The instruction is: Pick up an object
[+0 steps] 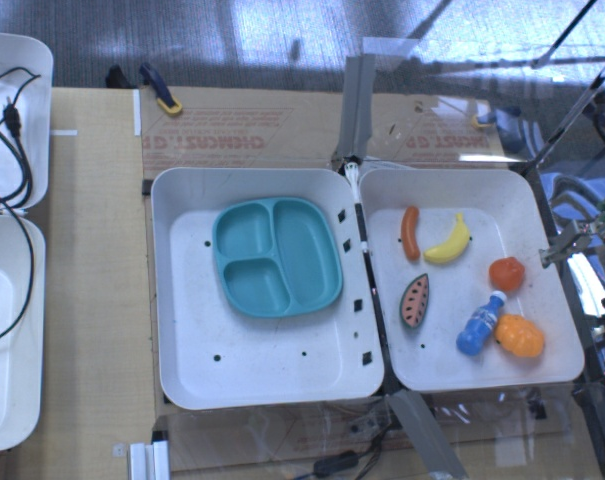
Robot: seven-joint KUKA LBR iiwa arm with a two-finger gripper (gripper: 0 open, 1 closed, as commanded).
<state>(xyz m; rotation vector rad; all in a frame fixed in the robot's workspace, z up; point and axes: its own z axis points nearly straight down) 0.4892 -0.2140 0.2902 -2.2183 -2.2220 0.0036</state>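
The right bin (pixel 542 363) holds several toy items. A sausage (pixel 410 233) lies at its upper left beside a yellow banana (pixel 449 240). A watermelon slice (pixel 414 301) sits lower, near the divider. At the right side are a red tomato (pixel 506 273), a blue bottle (pixel 479 325) and an orange fruit (pixel 522 336), the bottle and orange fruit touching. The left bin (pixel 182 358) carries a teal divided plate (pixel 278 256).
Cardboard sheets (pixel 252 133) lie behind the bins. A blue and yellow clamp (pixel 160 90) rests at the back left. White trays with black cables (pixel 7 138) stand at the far left. Metal framing (pixel 572 243) runs along the right bin's edge.
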